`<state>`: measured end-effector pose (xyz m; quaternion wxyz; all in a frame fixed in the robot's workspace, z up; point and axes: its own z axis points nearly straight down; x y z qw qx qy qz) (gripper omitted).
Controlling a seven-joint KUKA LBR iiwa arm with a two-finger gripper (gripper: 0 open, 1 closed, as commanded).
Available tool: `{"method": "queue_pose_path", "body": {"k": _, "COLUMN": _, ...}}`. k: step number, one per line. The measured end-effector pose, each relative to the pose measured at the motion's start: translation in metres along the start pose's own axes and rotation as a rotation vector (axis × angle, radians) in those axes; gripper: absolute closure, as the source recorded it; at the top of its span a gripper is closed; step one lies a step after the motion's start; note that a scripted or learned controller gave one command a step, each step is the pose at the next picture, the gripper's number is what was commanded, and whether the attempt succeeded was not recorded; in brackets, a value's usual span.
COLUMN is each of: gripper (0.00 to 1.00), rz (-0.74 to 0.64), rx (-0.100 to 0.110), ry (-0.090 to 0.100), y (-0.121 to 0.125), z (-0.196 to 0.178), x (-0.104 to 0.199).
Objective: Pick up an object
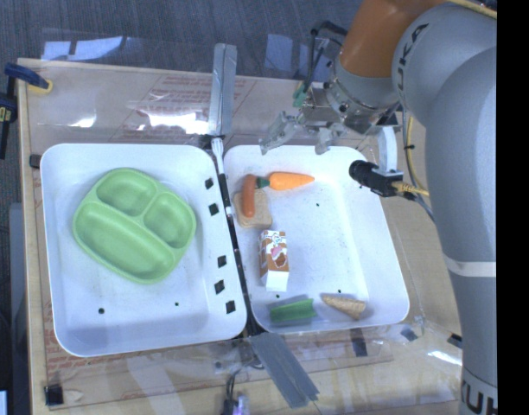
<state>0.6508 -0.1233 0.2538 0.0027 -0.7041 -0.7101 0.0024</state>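
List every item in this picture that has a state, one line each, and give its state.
Two-finger metal gripper: open, holding nothing, above the right bin's far rim.
Green divided plastic plate: upright, flat in the left bin.
Orange toy carrot: lying on its side.
Small brown-and-white carton: lying flat.
Green block: lying flat by the near wall.

The scene is brightly and evenly lit; glare is seen on the clear plastic sheet at the far left; shadows are faint.
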Motion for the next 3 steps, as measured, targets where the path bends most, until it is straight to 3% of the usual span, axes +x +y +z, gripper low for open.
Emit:
{"method": "queue_pose_path", "body": {"k": 1, "gripper": 0.00, "rz": 0.126, "rx": -0.001, "ry": 0.001, "y": 0.006, "z": 0.164, "x": -0.031}}
{"method": "queue_pose_path", "body": {"k": 2, "gripper": 1.00, "rz": 0.121, "rx": 0.005, "ry": 0.002, "y": 0.006, "z": 0.156, "x": -0.030}}
{"method": "queue_pose_path", "body": {"k": 3, "gripper": 1.00, "rz": -0.372, "rx": -0.005, "ry": -0.003, "y": 0.007, "z": 0.026, "x": 0.006}}
